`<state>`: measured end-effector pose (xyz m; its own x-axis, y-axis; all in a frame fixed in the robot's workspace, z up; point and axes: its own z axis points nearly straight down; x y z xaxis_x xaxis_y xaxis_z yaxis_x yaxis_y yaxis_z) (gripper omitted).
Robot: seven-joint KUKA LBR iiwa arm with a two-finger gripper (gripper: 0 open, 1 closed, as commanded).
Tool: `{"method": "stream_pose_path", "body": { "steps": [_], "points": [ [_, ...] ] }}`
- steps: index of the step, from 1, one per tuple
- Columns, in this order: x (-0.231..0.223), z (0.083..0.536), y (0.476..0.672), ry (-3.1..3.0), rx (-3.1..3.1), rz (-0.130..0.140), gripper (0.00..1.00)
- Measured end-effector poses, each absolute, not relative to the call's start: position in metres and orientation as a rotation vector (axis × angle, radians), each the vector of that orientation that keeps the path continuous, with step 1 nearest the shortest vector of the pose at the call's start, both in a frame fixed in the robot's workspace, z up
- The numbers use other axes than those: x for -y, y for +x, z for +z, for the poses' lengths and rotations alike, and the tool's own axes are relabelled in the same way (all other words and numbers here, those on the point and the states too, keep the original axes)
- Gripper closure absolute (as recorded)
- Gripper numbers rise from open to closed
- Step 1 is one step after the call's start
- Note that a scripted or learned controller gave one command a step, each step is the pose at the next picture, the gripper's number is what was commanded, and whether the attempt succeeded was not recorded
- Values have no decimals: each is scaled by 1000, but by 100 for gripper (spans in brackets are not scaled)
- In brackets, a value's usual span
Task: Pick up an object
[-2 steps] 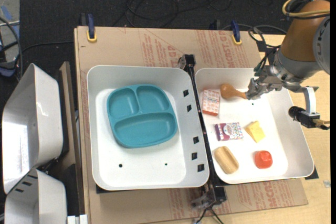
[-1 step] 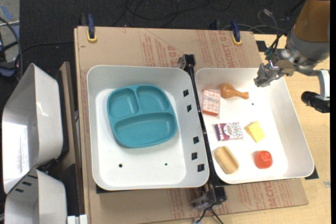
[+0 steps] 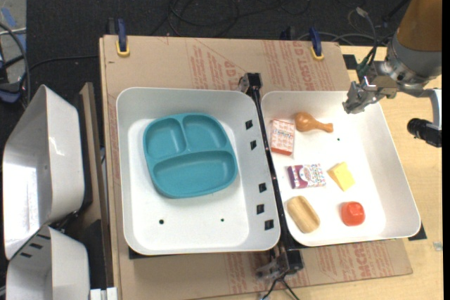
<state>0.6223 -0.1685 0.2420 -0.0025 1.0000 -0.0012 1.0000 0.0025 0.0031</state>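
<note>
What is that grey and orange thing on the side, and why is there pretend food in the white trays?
That grey and orange thing is a robot arm. At its end is a gripper, like a hand with two fingers, hanging over the top corner of the right white bin. The camera sits above the bench and looks down at a slant.

The right bin has toy food in it: a brown chicken drumstick, a pink-and-white carton, a purple-and-white packet, a yellow cheese wedge, a tan hot dog bun and a red round toy. The left white bin has a teal divided plate.

The robot's job is to pick one thing up. I see nothing in its gripper.
</note>
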Motion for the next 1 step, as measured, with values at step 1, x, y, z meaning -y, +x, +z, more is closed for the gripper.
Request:
{"method": "stream_pose_path", "body": {
  "steps": [1],
  "points": [
    [126,237,617,2216,-2229,-1,100]
  ]
}}
